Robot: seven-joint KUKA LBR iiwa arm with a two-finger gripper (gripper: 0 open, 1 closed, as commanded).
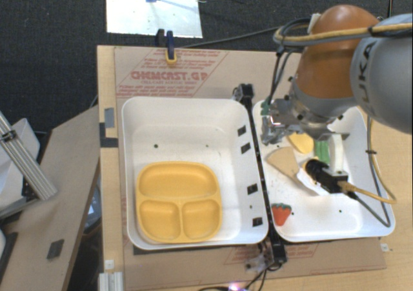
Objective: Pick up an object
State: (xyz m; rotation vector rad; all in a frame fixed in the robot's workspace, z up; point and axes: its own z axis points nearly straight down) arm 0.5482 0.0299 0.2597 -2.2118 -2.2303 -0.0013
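My gripper [271, 127] hangs low over the back left part of the right bin [361, 219], under the orange wrist band. Just beside it lie a tan wedge-shaped piece [282, 161], a yellow piece [301, 143] and a green piece [321, 150], the last two partly hidden by the arm. A white scrap [305, 182] lies near the wedge. A small red strawberry with a green top [281, 213] sits at the front left of the right bin, apart from the gripper. I see nothing held in the gripper.
The left bin [187, 115] holds a yellow divided tray [179, 200] in its front half. A ridge with black clips [253, 167] separates the two bins. Cardboard [174, 70] lies under the bins on the bench.
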